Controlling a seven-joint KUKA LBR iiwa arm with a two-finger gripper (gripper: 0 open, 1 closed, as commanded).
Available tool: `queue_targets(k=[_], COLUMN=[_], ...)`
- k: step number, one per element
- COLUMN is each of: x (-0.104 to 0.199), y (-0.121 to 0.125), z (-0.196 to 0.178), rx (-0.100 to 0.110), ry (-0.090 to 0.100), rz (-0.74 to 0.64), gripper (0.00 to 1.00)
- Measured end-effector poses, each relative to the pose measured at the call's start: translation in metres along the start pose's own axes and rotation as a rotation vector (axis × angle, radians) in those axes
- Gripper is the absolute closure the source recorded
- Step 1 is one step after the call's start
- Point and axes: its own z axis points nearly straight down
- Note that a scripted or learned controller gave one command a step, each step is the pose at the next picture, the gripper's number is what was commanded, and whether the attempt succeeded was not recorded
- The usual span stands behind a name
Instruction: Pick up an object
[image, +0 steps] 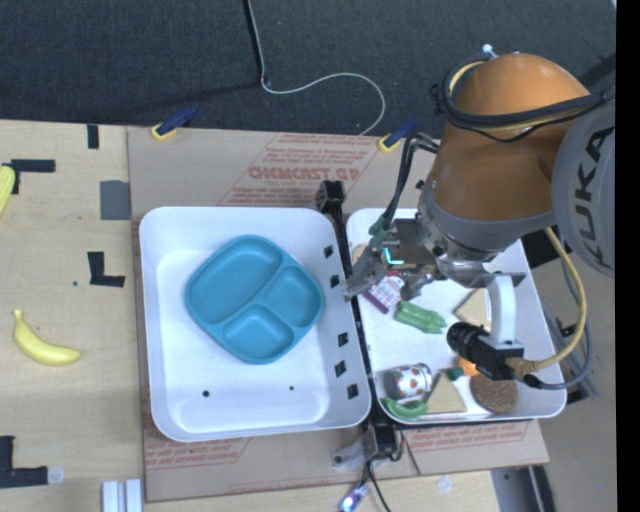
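The gripper is hanging over the upper left part of the right bin, just right of centre frame; whether it is parted, closed or grasping cannot be told. A small purple-and-white packet is lying directly below it, apparently touching. A green pepper-like piece is lying just lower right, long axis running left to right. The blue divided plate is sitting in the left bin.

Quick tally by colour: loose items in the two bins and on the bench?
Blue: 1, divided plastic plate
Yellow: 1, toy banana
Green: 2, pepper-like piece, leafy piece
Brown: 1, round cookie-like disc
Tan: 1, bread-like slice
Total: 6; the cluttered right bin may hold more.
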Motion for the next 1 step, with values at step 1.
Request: queue_targets(k=[1], x=[0.0473], y=[0.0007], z=[-0.1229], rx=[-0.015], ry=[0.004], rz=[-0.006], gripper=[0.0])
